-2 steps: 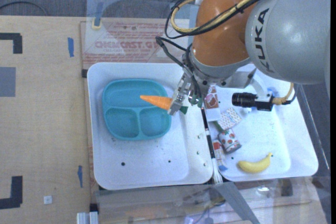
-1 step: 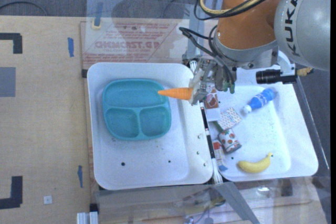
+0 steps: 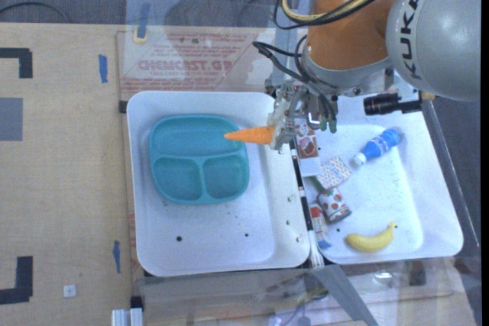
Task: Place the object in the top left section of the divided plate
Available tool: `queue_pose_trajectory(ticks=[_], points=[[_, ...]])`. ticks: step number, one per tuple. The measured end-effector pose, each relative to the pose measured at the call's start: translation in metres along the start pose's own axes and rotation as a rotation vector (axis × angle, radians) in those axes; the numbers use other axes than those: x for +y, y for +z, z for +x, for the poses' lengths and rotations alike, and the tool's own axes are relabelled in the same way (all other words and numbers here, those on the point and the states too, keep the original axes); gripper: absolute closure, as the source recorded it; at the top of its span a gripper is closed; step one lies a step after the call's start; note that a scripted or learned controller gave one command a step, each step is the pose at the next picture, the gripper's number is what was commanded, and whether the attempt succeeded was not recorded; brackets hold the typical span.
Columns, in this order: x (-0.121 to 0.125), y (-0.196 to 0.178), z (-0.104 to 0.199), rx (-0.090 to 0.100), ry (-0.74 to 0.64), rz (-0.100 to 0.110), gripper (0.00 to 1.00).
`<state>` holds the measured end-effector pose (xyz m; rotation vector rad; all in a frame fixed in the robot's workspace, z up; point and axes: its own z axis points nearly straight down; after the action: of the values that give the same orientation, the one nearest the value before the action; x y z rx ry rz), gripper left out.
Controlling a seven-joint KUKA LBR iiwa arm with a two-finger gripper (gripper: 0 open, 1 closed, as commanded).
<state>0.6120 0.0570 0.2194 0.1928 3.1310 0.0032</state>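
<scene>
Hanging over the right edge of the left bin, the orange tapered plastic carrot (image 3: 250, 136) points its tip left, above the far-right rim of the teal divided plastic plate (image 3: 199, 159). Its thick end sits at the fingertips of the two-finger gripper (image 3: 281, 130); jaws appear closed narrow on that end, so obj. looks held. Status, as judged: pick done, transfer approx. midway, placement outstanding. Carrot not yet over the plate's far-left section; needs further travel left, then lowering and release. Plate lies in the left shallow white bin (image 3: 153, 240). Right shallow white bin (image 3: 435, 233) holds a blue-capped clear bottle (image 3: 377, 147), yellow banana (image 3: 371, 239), small printed cartons (image 3: 331, 187). None touching carrot.
</scene>
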Motion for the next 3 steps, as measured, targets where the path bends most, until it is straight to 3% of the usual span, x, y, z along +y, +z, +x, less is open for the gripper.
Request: queue_pose_trajectory(ticks=[1, 2, 3], points=[[0.017, 0.007, -0.003, 0.000, 0.037, -0.001, 1.00], [0.022, 0.018, -0.031, 0.000, -0.002, 0.000, 1.00], [0.015, 0.033, -0.033, 0.003, -0.056, 0.001, 1.00]])
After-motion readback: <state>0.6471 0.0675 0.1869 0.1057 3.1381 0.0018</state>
